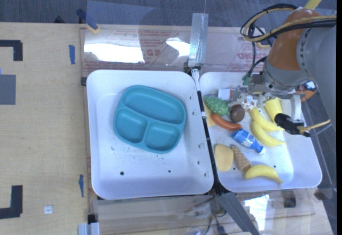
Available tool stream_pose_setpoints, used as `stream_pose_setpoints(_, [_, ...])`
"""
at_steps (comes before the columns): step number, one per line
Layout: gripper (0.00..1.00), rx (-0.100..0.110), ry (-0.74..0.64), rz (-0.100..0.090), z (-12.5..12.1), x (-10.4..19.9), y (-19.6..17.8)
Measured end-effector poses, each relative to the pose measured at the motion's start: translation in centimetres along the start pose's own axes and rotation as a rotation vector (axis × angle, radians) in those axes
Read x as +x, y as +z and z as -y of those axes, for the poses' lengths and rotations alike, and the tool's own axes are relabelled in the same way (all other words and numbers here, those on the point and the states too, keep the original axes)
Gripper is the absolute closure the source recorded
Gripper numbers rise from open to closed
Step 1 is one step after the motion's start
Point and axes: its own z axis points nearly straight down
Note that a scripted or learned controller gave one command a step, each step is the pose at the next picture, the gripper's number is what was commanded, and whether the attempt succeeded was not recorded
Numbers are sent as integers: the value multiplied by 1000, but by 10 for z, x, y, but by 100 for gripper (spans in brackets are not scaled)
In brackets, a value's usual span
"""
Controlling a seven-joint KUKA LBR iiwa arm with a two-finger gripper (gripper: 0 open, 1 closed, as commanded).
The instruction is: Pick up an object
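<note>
The grey metal arm with its orange band [283, 47] is reaching in from the right over the far part of the right shallow white plastic bin [307, 172], and its hand [247, 101] is hanging just above the pile of toy food there; whether it is gripping anything I cannot tell, since the wrist is hiding it.

Just left of the hand a knobbly green plastic vegetable [216, 104] is lying, and next to it a smooth brown rounded piece [236, 114]. A glossy orange carrot-like stick [225, 122] is lying with its long axis running from far left to near right. A small blue and white packet [249, 140] is sitting near the middle of the bin. Two smooth yellow plastic bananas [264, 128] are curving side by side under the arm, long axes running far to near. A third yellow banana [263, 172] is lying near the front edge, pointing left to right. A pale yellow wedge [223, 157] and a ridged tan cone [241, 159] are touching each other to its left.

In the left white bin [101, 175] a teal moulded plastic plate with three compartments [149, 118] is lying flat on the light wooden bench [37, 138]
</note>
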Motion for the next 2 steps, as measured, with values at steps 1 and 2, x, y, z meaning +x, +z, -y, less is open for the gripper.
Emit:
stream_pose_setpoints(1, [0, 19, 23, -23, -4, -40, 21])
stream_pose_setpoints(2, [0, -1, 48, -3, 41, 3, 21])
